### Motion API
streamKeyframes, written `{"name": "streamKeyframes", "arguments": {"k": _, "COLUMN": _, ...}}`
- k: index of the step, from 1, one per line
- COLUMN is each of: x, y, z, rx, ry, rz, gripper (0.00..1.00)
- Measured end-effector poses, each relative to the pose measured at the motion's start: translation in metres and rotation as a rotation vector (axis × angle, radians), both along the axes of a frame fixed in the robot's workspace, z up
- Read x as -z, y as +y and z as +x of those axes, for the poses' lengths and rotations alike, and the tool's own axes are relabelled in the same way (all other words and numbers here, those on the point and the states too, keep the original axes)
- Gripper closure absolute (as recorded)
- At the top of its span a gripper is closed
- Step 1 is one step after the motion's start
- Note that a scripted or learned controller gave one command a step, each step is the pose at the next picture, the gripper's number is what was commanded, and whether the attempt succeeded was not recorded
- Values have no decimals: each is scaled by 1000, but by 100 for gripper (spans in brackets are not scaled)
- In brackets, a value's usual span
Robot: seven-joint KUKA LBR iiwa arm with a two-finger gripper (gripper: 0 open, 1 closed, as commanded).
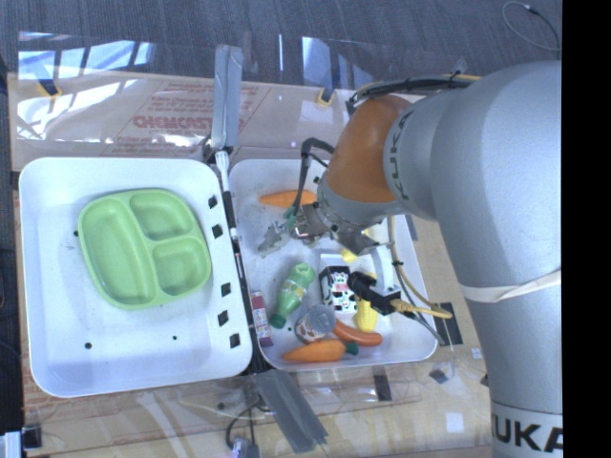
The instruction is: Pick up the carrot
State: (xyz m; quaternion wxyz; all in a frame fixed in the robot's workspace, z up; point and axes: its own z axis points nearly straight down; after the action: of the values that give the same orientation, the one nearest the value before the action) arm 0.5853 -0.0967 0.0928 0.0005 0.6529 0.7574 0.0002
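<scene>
The gripper [277, 233] is seen low in the right bin [250, 181], its metal fingers pointing toward the divider between the bins; nothing is seen between the fingers, and whether they are parted or closed cannot be told at this size. The carrot [313, 352] is found lying on its side along the near wall of that bin, well apart from the gripper, with a green bottle [294, 290] and a small round can [314, 324] between them. A second orange piece [282, 198] lies near the far wall, close to the gripper, and could be mistaken for the target. A descent onto the carrot is judged risky: it is crowded by the can and a red-and-yellow toy [357, 334], and the bin wall just beside it could block one finger. The left bin [38, 256] holds a green divided tray [145, 247]. A bench covered in printed cardboard [143, 113] is seen beneath, with dark carpet [286, 8] beyond.
</scene>
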Motion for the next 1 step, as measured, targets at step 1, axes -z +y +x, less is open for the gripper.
{"name": "streamKeyframes", "arguments": {"k": 1, "x": -9, "y": -1, "z": 0, "rx": -5, "ry": 2, "rz": -1, "gripper": 100}}
